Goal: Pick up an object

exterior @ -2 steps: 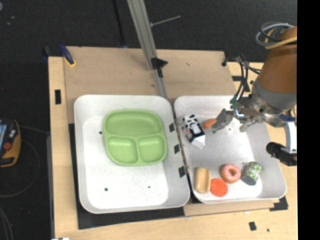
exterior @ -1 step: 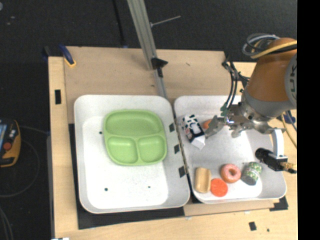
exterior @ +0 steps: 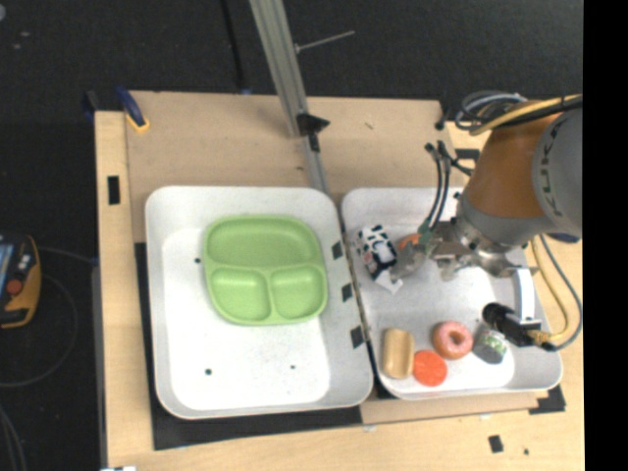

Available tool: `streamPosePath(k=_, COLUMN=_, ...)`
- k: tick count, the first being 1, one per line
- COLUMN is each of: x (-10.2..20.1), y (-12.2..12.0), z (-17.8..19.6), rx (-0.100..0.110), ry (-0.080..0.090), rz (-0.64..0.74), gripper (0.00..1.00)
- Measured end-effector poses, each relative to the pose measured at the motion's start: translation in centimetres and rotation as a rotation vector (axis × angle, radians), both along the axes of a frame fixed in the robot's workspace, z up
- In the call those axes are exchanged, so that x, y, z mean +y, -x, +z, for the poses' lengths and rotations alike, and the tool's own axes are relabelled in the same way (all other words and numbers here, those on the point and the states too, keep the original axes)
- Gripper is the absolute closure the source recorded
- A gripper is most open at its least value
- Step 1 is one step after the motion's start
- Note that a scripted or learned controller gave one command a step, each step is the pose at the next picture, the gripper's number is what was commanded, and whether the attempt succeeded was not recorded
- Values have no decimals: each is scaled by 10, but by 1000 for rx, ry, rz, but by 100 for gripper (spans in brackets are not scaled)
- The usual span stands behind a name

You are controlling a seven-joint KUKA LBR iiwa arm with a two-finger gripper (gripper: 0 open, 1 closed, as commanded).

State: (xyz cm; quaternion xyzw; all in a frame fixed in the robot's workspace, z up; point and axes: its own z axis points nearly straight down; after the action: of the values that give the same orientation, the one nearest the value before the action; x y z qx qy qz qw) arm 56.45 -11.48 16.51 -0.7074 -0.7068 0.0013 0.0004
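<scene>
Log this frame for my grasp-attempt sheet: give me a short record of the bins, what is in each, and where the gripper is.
left bin: holds a green divided plate
right bin: holds a black-and-white toy, a tan block, an orange-red ball, a pink donut, a small dark green item
gripper: over the right bin, beside the black-and-white toy
fingers: cannot tell
held object: none seen between the fingers
</scene>
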Motion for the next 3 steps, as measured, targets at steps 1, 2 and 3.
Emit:
streamPosePath(k=1, x=9, y=3, z=-50, rx=0, ry=-1, rz=-3, gripper=0)
streamPosePath(k=2, x=7, y=1, z=-36, rx=-6, ry=0, rz=-8, gripper=100)
streamPosePath(k=3, x=5, y=-4, z=8, rx=-7, ry=0, rz=0, gripper=100)
